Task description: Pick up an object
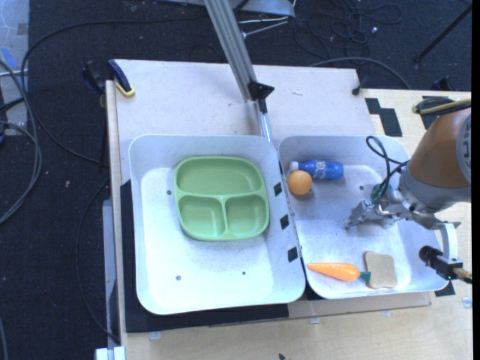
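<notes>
gripper [358, 217] seemingly open, holding nothing | orange ball [300, 182], carrot [334, 271] well apart

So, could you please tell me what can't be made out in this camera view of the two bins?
- The gripper over the right bin: small and blurred, so what lies between its tips is unclear.
- The arm: cut off by the right edge.
- The blue bottle: label too small to read.
- The tan slice: too blurred to identify; it meets the carrot top.
- The orange ball: contact with the bottle unclear.
</notes>
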`<action>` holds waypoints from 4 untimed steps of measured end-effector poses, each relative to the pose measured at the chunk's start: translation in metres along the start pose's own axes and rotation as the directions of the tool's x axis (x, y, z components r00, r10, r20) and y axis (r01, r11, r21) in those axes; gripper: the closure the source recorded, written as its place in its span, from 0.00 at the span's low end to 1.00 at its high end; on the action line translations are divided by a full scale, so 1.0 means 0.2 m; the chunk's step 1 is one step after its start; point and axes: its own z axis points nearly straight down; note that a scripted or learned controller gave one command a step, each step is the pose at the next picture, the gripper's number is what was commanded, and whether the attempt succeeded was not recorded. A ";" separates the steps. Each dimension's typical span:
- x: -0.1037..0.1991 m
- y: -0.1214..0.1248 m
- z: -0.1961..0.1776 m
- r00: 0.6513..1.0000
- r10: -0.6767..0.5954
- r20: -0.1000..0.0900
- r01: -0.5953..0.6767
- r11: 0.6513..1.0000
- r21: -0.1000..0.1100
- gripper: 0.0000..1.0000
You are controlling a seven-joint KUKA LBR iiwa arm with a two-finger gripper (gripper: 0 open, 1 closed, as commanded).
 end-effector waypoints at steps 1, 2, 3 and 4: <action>-0.01 0.01 -0.06 1.000 0.001 0.003 -0.001 1.000 -0.005 1.00; 0.01 0.02 -0.36 1.000 -0.003 -0.001 0.003 1.000 0.000 1.00; 0.05 -0.01 -0.62 1.000 -0.004 0.000 0.004 1.000 -0.001 1.00; 0.05 0.00 -0.69 1.000 -0.003 -0.001 0.003 1.000 -0.001 1.00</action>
